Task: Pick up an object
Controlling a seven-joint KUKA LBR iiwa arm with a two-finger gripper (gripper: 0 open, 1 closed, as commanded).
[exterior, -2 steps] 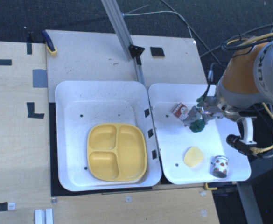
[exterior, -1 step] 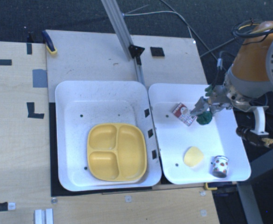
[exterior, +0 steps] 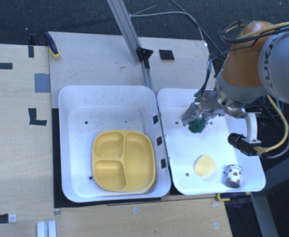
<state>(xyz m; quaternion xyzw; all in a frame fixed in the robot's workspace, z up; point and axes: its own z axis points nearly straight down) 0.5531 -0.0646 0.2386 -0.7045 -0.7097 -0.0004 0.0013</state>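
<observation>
White plastic forms the two shallow bins that sit side by side on the bench. The left bin [exterior: 70,132] holds a yellow tray [exterior: 123,160] with three compartments, which lies flat in the near part of that bin, close to the wall shared with its neighbour. The right bin [exterior: 176,102] holds three small things. A dark green object [exterior: 197,126] is in the far half of this bin, directly at the tips of the gripper [exterior: 195,118]. The arm [exterior: 248,68], grey with an orange band, comes in from the right and bends down over the far right part of this bin. The metal fingers point toward the left and slightly down, and the green object seems to sit between them, touching them; however, the view is too blurred at this place to tell if the fingers are closed on it or how wide they stand, and I also cannot tell if the object is lifted or lies on the bin floor. A pale yellow round piece [exterior: 204,165] lies on the floor near the front of the right bin, well apart from the gripper. Just to the right of it, in the near right corner, lies a small silver object with red spots [exterior: 232,175]. A black part [exterior: 242,143] of the arm hangs above the right edge of the bin.
</observation>
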